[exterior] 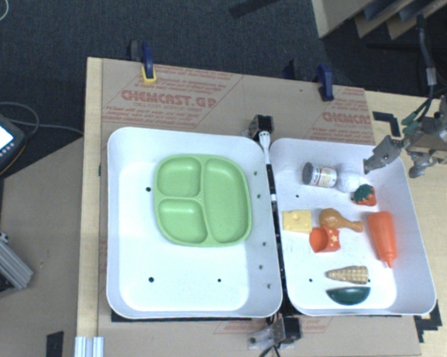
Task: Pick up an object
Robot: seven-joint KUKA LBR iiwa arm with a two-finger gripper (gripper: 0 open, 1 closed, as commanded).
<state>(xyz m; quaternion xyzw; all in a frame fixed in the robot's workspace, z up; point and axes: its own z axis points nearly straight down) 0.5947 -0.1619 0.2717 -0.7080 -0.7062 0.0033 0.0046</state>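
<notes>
On a board-topped counter [215, 95], two white bins sit side by side; toy foods fill the right bin [418, 261]. The end effector [400, 160] hovers open and empty above its far corner, apparently approaching; next comes a descent, perhaps toward the strawberry [364, 195].

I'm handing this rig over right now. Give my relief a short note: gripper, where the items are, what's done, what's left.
Gripper: open, holding nothing, above the far right corner of the right bin.
Right bin holds: small jar, strawberry, cheese wedge, drumstick, red cup, carrot, corn cob, dark green piece.
Left bin: green divided plate.
Done: nothing picked.
Left: descend, grasp one object, lift.
</notes>
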